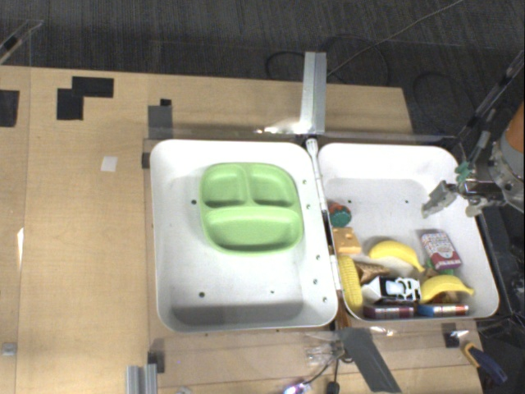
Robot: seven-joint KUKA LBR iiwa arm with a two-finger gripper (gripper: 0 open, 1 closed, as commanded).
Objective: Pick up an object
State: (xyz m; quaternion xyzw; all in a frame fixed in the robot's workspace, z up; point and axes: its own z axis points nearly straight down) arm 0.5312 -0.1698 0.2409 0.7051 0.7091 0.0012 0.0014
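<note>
My jaws [439, 197] hang over the right bin [385, 167], near its far right side, above bare white floor, and nothing lies between them; whether they stand wide or narrow I cannot tell at this size. The candidate objects are heaped along the bin's near edge, that is, toward the camera and to the view's left of my jaws. Nearest is the small red packet [438, 250], lying flat almost directly toward the camera from my jaws, with its long axis running roughly toward and away from the camera. Left of it lies a banana [396, 255], long axis running across the view; a second banana [445, 286] lies nearer the front wall. Between them sits a black-and-white item [397, 288], and a dark, thin bar [414, 309] lies along the front wall. A corn cob [351, 279] rests against the left wall, and a small red-and-green item [339, 216] lies apart, further back. I judge the packet the shortest reach, though it is flat and offers little to close on; the first banana stands higher but is crowded by its neighbours. The left bin [176, 220] holds a green tray [249, 206]. Both bins sit on a wooden desk [74, 220].
</note>
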